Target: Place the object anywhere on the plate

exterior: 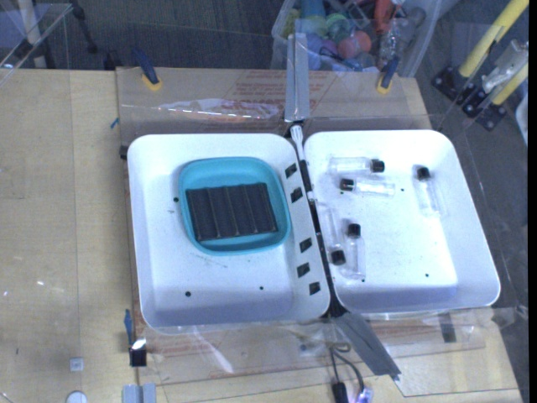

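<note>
Clear vials (362, 188) lie scattered in the bin right of the blue plate (232, 206); being see-through and round, they'd likely roll or slip any grasp.

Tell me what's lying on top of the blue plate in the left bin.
A dark ribbed rectangular block lies on the blue squarish plate, covering its middle; the plate surface beneath it is hidden.

Robotics lab, wooden bench (59, 225), two white bins (159, 300), clear tub of toys (357, 15)
</note>
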